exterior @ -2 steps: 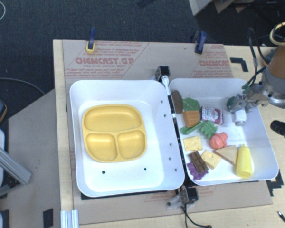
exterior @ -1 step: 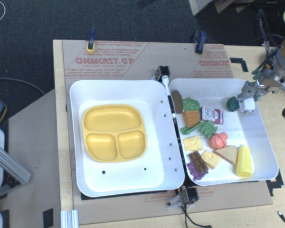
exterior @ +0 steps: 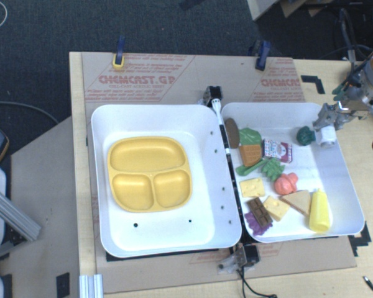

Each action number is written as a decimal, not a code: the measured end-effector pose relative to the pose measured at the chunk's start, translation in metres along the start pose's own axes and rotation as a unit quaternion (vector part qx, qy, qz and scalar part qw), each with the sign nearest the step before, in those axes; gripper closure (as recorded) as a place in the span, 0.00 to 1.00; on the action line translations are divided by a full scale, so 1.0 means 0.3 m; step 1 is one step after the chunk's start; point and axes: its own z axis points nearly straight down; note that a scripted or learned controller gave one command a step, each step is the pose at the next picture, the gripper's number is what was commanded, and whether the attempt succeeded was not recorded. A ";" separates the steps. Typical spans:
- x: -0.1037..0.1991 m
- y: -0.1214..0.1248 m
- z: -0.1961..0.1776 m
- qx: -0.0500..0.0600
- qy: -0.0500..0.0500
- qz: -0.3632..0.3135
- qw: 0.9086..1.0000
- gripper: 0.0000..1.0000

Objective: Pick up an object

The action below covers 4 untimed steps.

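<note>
I have the arm reaching in at the upper right, and its gripper (exterior: 326, 129) sits over the top right corner of the right bin (exterior: 351, 191), just beside a small dark green object (exterior: 306, 136) that lies near the bin's far wall. I cannot tell whether the jaws are open or closed from this slant, and I see nothing between them. The things I could pick all lie in the right bin: a brown oblong piece (exterior: 232, 132) against the left wall, a green leafy piece (exterior: 249, 135) next to it, an orange wedge (exterior: 251, 154) below that, and a small packet with a purple and white label (exterior: 278, 151) just to its right. Lower down I see a green ridged piece (exterior: 270, 167), a pinkish-red round fruit (exterior: 286, 182), two pale yellow cheese-like blocks (exterior: 252, 187), a tan wedge (exterior: 297, 200), a yellow bottle (exterior: 319, 209) lying near the bin's right slope, and a dark brown bar (exterior: 258, 211) resting on something purple (exterior: 258, 224) at the bottom edge. The left bin (exterior: 105, 166) holds a yellow divided plate (exterior: 150, 172) with three compartments, roughly centred. Both bins rest side by side on a brown board (exterior: 174, 76) clamped to the tabletop (exterior: 367, 166) by a yellow clip (exterior: 119, 59) and a blue clip (exterior: 262, 56).
</note>
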 end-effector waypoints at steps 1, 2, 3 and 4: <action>0.170 -0.025 -0.035 0.004 0.003 -0.002 1.000 1.00; 0.336 -0.084 -0.051 0.004 0.003 -0.002 1.000 1.00; 0.521 -0.111 -0.070 0.004 0.003 -0.002 1.000 1.00; 0.664 -0.141 -0.022 0.005 0.003 -0.002 1.000 1.00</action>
